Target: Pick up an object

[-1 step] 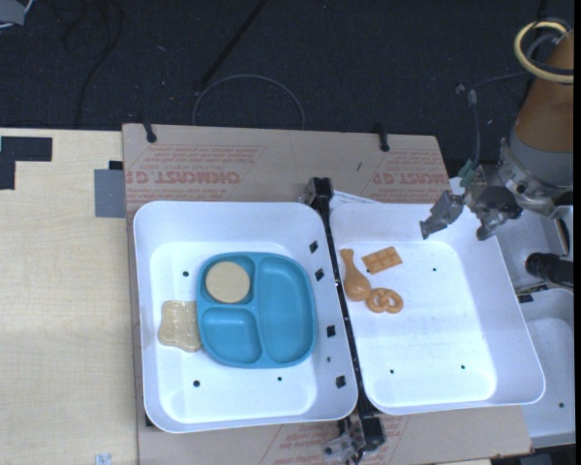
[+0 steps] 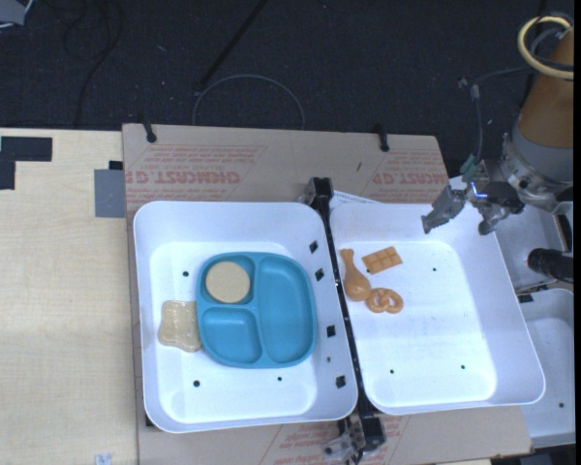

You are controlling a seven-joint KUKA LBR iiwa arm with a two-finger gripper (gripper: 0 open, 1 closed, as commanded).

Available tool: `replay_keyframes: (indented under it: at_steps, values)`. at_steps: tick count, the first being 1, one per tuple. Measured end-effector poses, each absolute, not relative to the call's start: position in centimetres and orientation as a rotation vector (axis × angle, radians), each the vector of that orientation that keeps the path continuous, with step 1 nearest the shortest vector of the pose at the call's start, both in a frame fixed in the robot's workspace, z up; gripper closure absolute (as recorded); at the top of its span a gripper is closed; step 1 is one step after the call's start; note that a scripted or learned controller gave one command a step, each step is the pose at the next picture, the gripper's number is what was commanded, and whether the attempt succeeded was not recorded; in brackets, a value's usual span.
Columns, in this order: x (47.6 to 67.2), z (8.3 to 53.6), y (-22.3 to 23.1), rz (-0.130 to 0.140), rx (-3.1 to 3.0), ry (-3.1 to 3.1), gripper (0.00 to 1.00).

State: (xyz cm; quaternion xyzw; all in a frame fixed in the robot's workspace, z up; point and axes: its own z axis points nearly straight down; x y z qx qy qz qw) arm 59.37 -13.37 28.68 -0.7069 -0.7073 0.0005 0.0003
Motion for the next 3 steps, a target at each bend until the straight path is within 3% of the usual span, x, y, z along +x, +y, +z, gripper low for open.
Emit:
replay_keyframes:
  at_steps: [3]
  values:
    - [59.0, 10.5, -12.6, 0.008, -2.215, -2.216, 0.0]
